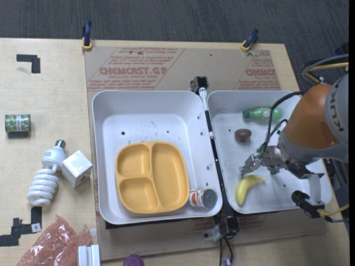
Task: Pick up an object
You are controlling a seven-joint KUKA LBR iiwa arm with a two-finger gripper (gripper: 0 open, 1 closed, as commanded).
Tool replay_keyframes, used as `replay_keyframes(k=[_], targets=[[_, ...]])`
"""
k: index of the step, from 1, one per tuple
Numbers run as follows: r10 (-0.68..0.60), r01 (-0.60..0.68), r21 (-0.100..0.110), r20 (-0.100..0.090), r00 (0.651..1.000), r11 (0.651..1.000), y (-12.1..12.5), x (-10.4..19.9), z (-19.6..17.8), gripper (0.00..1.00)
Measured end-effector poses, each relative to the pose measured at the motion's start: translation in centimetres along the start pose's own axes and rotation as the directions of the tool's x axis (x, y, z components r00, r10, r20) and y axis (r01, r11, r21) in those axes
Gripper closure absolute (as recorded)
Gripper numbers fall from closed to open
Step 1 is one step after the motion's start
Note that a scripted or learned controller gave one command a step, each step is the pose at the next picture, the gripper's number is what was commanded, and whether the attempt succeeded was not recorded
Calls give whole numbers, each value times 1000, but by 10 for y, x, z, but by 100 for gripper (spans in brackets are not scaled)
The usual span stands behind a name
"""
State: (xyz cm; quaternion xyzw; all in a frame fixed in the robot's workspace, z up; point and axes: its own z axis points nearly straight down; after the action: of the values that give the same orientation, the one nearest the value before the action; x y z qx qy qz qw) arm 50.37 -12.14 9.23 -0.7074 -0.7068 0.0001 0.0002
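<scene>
Reaching in from the right, the grey arm with its orange band [313, 121] hangs over the right-hand shallow white bin [277, 204], and its tool [254, 164] sits low above the bin floor, just over the upper end of a small yellow banana [246, 188]. Whether the metal tips are apart or together cannot be told at this slant, and nothing can be seen clamped between them. The banana lies on the bin floor near the front left corner, curving down and to the left. Farther back in the same bin rests a small brown rounded object [242, 134], and behind that, near the rear wall, a green plastic bottle [262, 114] lies on its side.

In the left-hand shallow white bin [105, 148] lies a yellow plastic plate with three compartments [152, 177], flat on the floor toward the front. Just beside its right front corner, a small can with a grey lid and an orange-and-white label [202, 198] lies tipped over in the bin's corner.

On the pale tabletop [50, 82] left of the bins are a green-labelled can [17, 124] on its side, a white spiral light bulb [45, 174], and a white cube-shaped box [77, 168] touching the bulb's base. A crumpled pink-red mesh bag [55, 243] shows at the bottom left edge.
</scene>
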Motion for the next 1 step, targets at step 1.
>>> replay_keyframes(k=[1], targets=[[2, -2, -3, 1, 1000, 1000, 1, -1, -10, 100]])
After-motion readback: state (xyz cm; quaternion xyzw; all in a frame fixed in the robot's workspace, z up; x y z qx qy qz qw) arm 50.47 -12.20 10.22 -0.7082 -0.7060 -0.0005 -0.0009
